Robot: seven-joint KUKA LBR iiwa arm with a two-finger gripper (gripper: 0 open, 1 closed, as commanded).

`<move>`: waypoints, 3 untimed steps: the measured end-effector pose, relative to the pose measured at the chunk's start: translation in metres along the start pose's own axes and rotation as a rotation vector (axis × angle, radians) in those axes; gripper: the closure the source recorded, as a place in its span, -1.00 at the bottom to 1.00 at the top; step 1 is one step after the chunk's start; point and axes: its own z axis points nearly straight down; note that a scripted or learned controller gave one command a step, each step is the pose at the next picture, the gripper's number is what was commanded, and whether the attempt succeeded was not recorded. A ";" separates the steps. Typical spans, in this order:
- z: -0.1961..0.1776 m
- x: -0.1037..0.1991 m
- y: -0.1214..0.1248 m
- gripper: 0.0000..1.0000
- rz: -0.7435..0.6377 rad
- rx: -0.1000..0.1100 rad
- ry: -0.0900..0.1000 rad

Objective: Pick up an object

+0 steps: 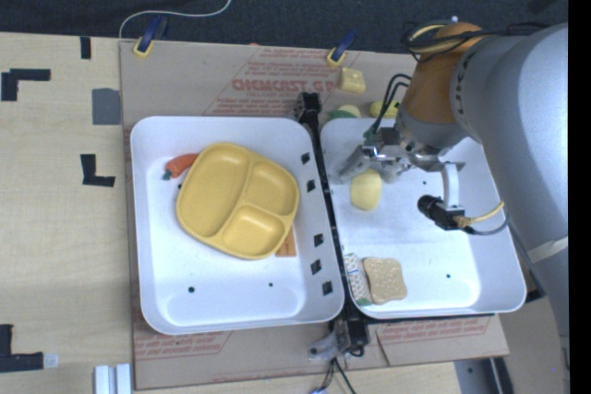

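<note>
A pale yellow, rounded fruit-like object lies in the right bin, near its upper left. My gripper hangs just above and behind it, open, with one finger slanting down to the left and nothing between the fingers. A tan cracker-like piece lies at the front of the same bin, with a small patterned item beside it against the divider. The left bin bears a yellow divided plate; an orange piece pokes out at its upper left.
A yellow block sits on the cardboard behind the right bin. A greenish item and a yellow one lie at that bin's back edge. My arm's grey bulk overhangs the right side. Clamps hold the cardboard.
</note>
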 end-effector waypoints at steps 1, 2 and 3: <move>0.000 0.004 0.002 -1.00 0.000 0.000 0.000; -0.014 0.003 0.006 1.00 0.000 -0.012 -0.002; -0.010 0.004 0.002 -1.00 0.000 0.000 -0.001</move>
